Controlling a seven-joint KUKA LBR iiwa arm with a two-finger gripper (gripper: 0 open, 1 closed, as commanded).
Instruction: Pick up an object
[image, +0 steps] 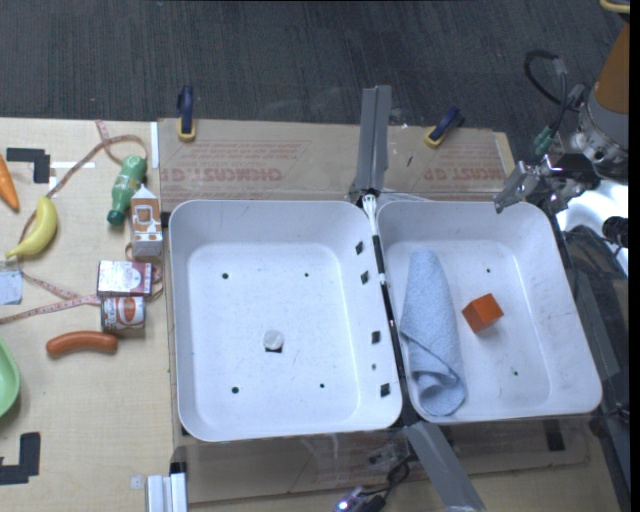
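Observation:
An orange block (482, 312) lies in the right bin (560, 300), just right of a folded blue-grey cloth (432, 330) that runs along that bin's left side. A small white round piece (273, 342) sits near the middle of the left bin (200, 300). My gripper (530, 190) hangs over the right bin's far right corner, well above and behind the orange block. Its fingers stand open with nothing between them.
A grey divider bar (374, 150) rises between the bins at the back. Left of the bins, the wooden bench holds a banana (35, 230), a green bottle (126, 185), small cartons (146, 228), a can (124, 313) and a sausage (82, 343). Clamps (185, 110) grip the cardboard behind.

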